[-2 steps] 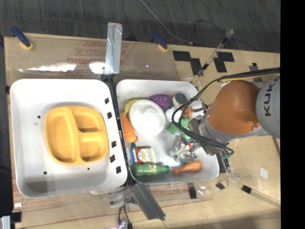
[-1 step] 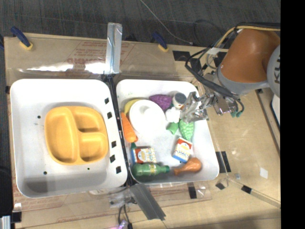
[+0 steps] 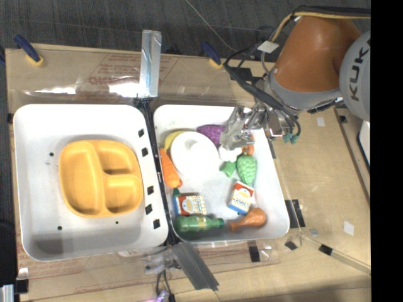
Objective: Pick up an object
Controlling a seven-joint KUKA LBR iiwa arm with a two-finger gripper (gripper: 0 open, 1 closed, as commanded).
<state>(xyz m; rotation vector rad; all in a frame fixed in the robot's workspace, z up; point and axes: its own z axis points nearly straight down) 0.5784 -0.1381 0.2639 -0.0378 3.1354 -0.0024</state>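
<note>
Toys crowd the right bin (image 3: 277,187): a white plate (image 3: 192,153), purple grapes (image 3: 211,131), a carrot (image 3: 169,170), a green cone (image 3: 246,168), a small carton (image 3: 240,198), a can (image 3: 192,204), a green bottle (image 3: 198,223) and a drumstick (image 3: 250,219). The gripper (image 3: 236,134) hangs low at the bin's far right, just beside the grapes and over the cone, probably lining up a grab; I cannot tell how it is set. The left bin (image 3: 31,168) holds a yellow tray (image 3: 101,176). Both bins sit on a taped cardboard bench (image 3: 315,187).
</note>
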